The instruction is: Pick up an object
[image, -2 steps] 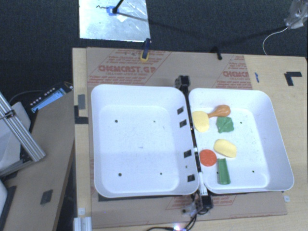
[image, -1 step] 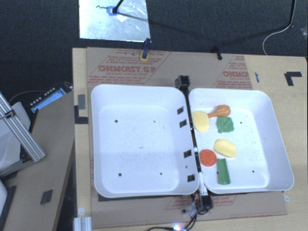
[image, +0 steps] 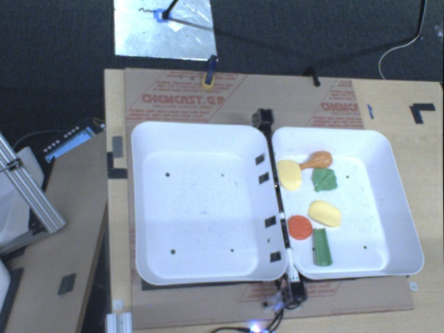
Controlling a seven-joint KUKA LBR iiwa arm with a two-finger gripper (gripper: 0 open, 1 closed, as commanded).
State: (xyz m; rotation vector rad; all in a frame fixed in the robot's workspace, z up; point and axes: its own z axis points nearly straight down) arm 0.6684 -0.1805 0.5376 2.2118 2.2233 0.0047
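- Lying clustered in the left half of the right bin [image: 368, 207]: six small toy-food pieces, all close to the central joint.
- Nearest the back wall, a brown drumstick [image: 316, 161], narrow end pointing left and touching a smooth yellow oval [image: 290, 175].
- Just right of that oval, a crinkled green leafy piece [image: 324, 180], under the drumstick's thick end.
- Further forward, a rounded yellow lump [image: 324, 214], tilted, with a flat red-orange disc [image: 300, 227] just beside its lower left.
- Closest to the front wall, a straight green stick [image: 322, 247], lying lengthwise front to back, its top end near the disc and the lump.
- Open white floor across the right half of that bin, broad and smooth, up to the curved right wall.
- Beside it, sharing the joint, the left bin [image: 201, 207]: glossy white plastic, rounded corners, shallow sloped walls, a few small dark dots on its floor.
- Along the joint, a row of small black clips [image: 264, 178].
- Under both bins, a brown cardboard sheet [image: 291, 92] with red printed lettering, bare margin at the back.
- Behind the bench, a shiny crinkled silver sheet [image: 163, 18] on dark carpet [image: 55, 40].
- At far left, a ribbed aluminium rail [image: 28, 186] slanting over a wooden surface.
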